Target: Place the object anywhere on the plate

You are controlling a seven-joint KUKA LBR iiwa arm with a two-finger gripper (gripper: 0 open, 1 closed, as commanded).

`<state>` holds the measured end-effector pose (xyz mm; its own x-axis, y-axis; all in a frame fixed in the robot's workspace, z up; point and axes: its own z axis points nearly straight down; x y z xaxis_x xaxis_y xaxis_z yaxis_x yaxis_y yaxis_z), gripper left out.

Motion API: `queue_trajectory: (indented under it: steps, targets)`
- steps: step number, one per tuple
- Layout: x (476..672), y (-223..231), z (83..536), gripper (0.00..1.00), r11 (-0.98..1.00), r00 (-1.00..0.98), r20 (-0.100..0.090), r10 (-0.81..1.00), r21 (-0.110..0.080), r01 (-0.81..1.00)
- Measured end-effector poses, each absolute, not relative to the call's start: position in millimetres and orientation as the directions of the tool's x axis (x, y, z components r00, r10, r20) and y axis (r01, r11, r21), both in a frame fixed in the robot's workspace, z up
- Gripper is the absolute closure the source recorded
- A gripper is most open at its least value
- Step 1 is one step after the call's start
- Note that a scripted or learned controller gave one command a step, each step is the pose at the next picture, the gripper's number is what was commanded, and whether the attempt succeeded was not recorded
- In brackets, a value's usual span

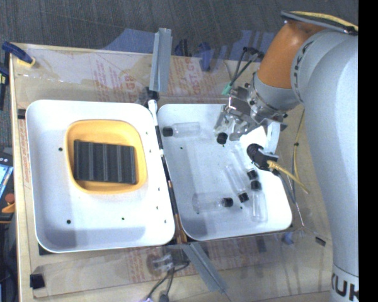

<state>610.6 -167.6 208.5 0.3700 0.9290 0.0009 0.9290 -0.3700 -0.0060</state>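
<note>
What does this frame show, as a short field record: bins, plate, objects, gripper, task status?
left bin: holds a yellow plate with a dark ribbed insert
right bin: holds several clear vials with black caps, scattered
gripper: over the upper right part of the right bin, above the vials
grasp: cannot tell; no vial seen between the fingers
arm: reaches in from the right, orange band above the wrist
task status: no vial on the plate yet
</note>
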Motion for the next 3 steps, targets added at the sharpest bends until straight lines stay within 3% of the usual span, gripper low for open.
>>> queue_trajectory:
  steps: [1, 2, 3]
  targets:
    - [631.7, -109.7, 230.3, 1.0, -0.184, 0.184, 0.0, 0.983, -0.003, 0.983]
    - [655.3, -52.4, 213.0, 1.0, 0.017, -0.017, 0.0, 1.0, 0.0, 1.0]
    - [624.3, -47.1, 201.9, 1.0, 0.313, -0.313, 0.002, 0.95, -0.006, 0.95]
